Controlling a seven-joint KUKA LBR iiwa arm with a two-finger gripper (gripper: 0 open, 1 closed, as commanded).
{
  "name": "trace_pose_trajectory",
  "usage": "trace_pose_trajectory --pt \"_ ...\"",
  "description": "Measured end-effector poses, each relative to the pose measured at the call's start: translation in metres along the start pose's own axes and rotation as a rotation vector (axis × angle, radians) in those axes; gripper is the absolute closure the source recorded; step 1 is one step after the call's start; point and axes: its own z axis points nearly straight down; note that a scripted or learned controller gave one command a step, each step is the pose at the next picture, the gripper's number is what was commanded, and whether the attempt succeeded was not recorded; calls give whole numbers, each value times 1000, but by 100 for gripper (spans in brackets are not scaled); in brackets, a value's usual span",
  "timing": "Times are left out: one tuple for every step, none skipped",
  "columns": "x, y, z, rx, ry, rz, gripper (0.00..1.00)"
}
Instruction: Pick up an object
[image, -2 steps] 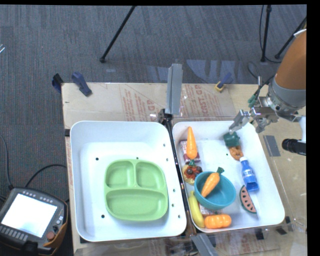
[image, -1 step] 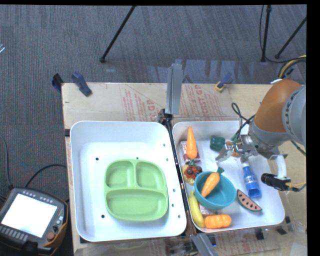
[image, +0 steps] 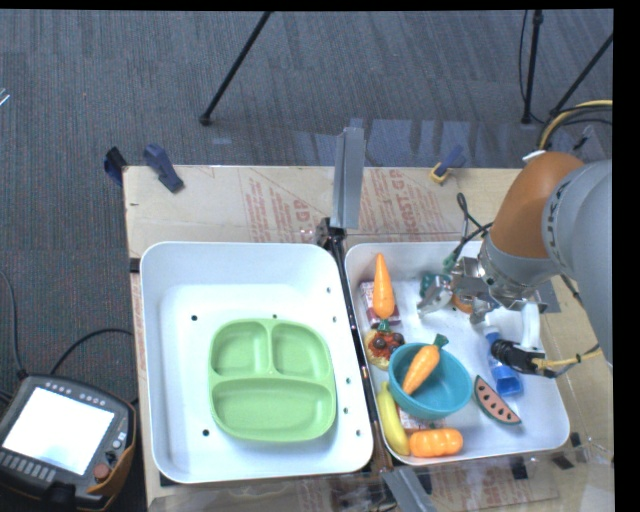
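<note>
Toy food untouched in right bin, pick not started

Toy food pieces all lie loose in the right bin (image: 555, 425); nothing lifted, so the whole grasp is left, as I judge it. Arm (image: 560, 225), grey with orange band, low over that bin's upper right; gripper (image: 440, 292) metallic, pincer state cannot tell. Left bin (image: 165, 290), smooth white plastic, holds a green 3-compartment plate (image: 272, 420), matte, rounded corners. Blue bowl (image: 448, 395), glossy, round, carries 1 carrot (image: 422, 367). Second carrot (image: 382, 285) tapered, near the divider. Banana (image: 391, 420) curved, watermelon slice (image: 497, 400) wedge-shaped, orange piece (image: 436, 442) lumpy.
</note>
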Motion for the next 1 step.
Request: trace_pose_trajectory --pt "0 0 -9 2 1 -1 100"
